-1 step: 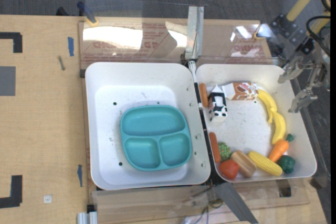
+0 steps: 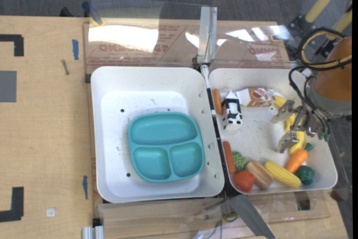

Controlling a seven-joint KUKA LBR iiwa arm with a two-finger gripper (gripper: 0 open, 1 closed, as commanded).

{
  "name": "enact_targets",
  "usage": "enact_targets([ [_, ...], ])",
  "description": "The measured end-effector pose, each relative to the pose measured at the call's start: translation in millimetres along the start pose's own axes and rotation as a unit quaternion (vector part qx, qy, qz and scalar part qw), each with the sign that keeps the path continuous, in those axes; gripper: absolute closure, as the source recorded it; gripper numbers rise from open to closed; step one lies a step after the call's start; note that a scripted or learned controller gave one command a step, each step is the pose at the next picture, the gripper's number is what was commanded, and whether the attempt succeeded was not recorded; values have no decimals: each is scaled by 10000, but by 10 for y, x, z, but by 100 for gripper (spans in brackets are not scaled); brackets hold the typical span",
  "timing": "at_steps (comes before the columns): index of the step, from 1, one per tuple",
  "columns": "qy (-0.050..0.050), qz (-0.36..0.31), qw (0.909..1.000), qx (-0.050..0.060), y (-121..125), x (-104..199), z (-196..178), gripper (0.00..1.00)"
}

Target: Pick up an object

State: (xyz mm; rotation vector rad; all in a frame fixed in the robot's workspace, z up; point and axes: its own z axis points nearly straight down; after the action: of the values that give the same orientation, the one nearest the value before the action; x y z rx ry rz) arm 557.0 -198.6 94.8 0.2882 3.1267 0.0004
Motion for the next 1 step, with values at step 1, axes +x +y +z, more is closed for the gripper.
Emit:
enact_targets([
  [1,-24,-7,10000,4,13,-21,-96,100],
])
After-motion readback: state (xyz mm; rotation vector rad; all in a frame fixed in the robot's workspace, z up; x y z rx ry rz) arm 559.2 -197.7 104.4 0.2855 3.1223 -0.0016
